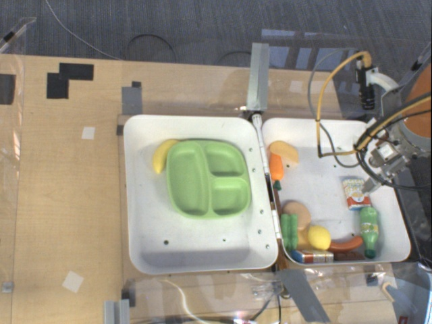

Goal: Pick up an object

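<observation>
At the right edge of the frame the gripper point(375, 179) reaches into the right bin point(317, 181), its tip just above a small red-and-white carton point(353, 193) lying near that bin's right wall. The carton sits directly below-left of the tip, seemingly touching it; whether the jaws are spread or closed cannot be told. A green bottle point(368, 229) lies just below the carton. The left bin point(142, 201) holds a green divided tray point(206, 179).

Banana point(160, 155) partly under green tray point(206, 178).
</observation>
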`<action>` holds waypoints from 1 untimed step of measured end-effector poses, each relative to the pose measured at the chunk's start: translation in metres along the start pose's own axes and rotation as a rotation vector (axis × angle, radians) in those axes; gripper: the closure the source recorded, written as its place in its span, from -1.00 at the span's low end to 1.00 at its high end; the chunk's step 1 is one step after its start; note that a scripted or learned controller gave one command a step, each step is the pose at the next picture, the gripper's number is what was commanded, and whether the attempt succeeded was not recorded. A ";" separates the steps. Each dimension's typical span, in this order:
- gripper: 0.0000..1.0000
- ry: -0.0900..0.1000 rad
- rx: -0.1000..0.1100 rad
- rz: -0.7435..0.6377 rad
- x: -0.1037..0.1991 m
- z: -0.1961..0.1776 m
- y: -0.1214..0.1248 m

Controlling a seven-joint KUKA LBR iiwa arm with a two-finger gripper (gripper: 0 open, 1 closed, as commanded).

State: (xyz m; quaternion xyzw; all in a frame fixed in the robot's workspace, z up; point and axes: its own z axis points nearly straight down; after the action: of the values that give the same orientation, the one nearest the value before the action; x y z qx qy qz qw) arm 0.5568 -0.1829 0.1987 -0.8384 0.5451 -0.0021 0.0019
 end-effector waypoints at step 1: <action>1.00 -0.002 0.000 -0.312 0.014 0.015 -0.010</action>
State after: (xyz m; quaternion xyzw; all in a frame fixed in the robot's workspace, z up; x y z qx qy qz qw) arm 0.5718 -0.1912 0.1836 -0.9128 0.4083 -0.0018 0.0019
